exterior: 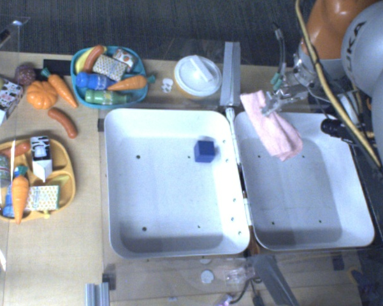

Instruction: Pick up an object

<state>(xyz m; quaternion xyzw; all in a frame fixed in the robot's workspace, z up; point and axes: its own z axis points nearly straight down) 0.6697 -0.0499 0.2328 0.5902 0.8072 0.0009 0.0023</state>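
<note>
The gripper (275, 102) sits at about two o'clock in the view, over the far left corner of the right bin (318, 228). Its fingers are closed on the upper edge of a pink cloth (275, 131), which hangs from them and drapes toward five o'clock, its lower end over the bin floor. Behind the gripper, toward one o'clock, the grey arm (369, 37) with its orange band (334, 8) and yellow cables enters. In the left bin (134, 228), at about nine o'clock from the cloth, a small blue cube (205, 150) rests near the far right part of the floor. A white lidded container (198, 76) stands on the bench beyond the bins, near twelve o'clock.
</note>
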